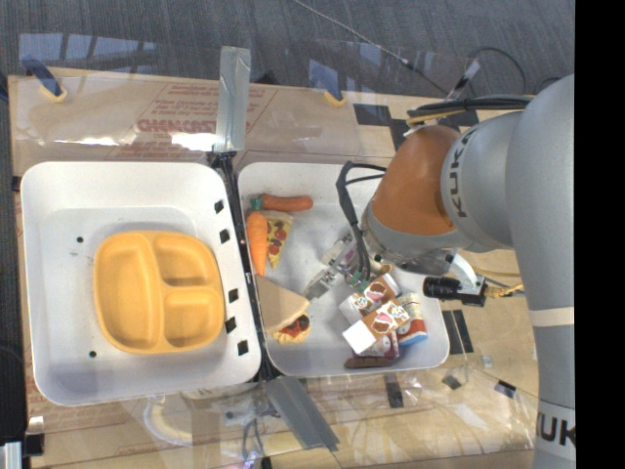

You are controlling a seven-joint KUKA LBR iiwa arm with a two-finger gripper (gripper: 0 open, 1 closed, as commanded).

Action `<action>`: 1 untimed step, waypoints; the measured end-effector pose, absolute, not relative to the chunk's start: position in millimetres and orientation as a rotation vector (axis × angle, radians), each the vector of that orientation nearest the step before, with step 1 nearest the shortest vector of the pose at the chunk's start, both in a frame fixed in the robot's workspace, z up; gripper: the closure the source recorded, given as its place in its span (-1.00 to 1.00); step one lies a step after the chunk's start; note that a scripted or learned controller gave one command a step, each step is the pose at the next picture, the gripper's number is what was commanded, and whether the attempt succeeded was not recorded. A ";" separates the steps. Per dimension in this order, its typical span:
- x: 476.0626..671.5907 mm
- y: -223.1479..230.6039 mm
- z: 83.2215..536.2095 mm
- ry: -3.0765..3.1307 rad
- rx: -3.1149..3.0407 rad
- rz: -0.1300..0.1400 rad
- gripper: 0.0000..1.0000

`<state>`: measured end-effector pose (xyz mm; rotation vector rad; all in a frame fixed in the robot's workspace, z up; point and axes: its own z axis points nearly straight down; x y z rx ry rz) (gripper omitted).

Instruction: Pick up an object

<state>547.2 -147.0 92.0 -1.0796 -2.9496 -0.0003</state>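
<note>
Your tool [330,270] hangs low beside the carrot [257,241]; its opening I cannot tell. Centre it over one item before closing.

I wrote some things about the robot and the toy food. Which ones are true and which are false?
1. The yellow tray sits in the left bin. True.
2. The carrot lies in the left bin. False: it lies in the right bin, near the wall that it shares with the left one.
3. The gripper is over the right bin. True.
4. The hot dog is on the yellow tray. False: it lies at the far end of the right bin, just beyond the carrot.
5. The small cartons are in the right bin, under the arm. True.
</note>
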 end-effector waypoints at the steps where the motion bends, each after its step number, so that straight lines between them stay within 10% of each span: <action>1: 548.2 -146.1 102.3 -2.954 -1.070 -0.001 1.00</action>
